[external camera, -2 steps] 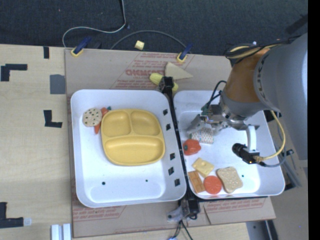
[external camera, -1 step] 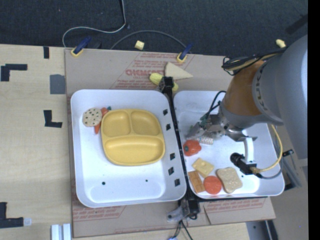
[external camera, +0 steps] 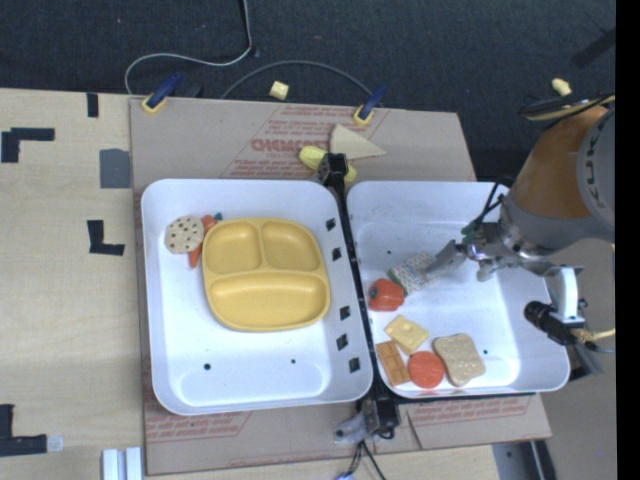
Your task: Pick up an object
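Over the right bin (external camera: 520,368), the gripper (external camera: 412,273) reaches in low from the right, its tip just above a red toy tomato (external camera: 386,294). Whether it is clenched or released cannot be told from this angle, and nothing is visibly held. Nearby lie a cheese cracker (external camera: 406,332), a toast slice (external camera: 458,358) and a red disc (external camera: 426,369). Nothing appears lifted yet, so the pick looks still undone. A yellow divided tray (external camera: 266,272) sits in the left bin (external camera: 180,368).
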`<state>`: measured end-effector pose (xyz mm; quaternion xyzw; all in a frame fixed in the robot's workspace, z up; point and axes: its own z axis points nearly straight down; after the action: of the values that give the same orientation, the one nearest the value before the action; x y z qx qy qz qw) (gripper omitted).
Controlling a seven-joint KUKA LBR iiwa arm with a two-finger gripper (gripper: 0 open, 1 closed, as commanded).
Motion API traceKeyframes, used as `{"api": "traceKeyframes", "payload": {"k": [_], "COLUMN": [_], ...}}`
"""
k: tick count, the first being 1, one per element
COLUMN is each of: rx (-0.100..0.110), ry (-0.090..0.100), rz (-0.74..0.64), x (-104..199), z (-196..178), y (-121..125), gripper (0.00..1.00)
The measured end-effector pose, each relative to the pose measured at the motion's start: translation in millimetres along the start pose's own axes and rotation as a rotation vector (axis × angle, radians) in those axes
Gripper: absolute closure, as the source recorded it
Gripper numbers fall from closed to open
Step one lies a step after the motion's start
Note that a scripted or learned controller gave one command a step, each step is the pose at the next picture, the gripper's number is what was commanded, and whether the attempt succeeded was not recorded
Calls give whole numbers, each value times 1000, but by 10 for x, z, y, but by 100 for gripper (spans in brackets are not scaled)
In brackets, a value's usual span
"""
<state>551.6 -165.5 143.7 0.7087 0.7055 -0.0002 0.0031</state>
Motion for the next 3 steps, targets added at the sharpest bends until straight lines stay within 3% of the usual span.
{"api": "traceKeyframes", "payload": {"k": [1, 2, 3], "rx": [7, -4, -5], "ry": [7, -1, 4], "rz": [-10, -6, -7], "x": [640, 653, 499], "z": [75, 562, 539], "y": [-100, 432, 715], "gripper": [0, 0, 0]}}
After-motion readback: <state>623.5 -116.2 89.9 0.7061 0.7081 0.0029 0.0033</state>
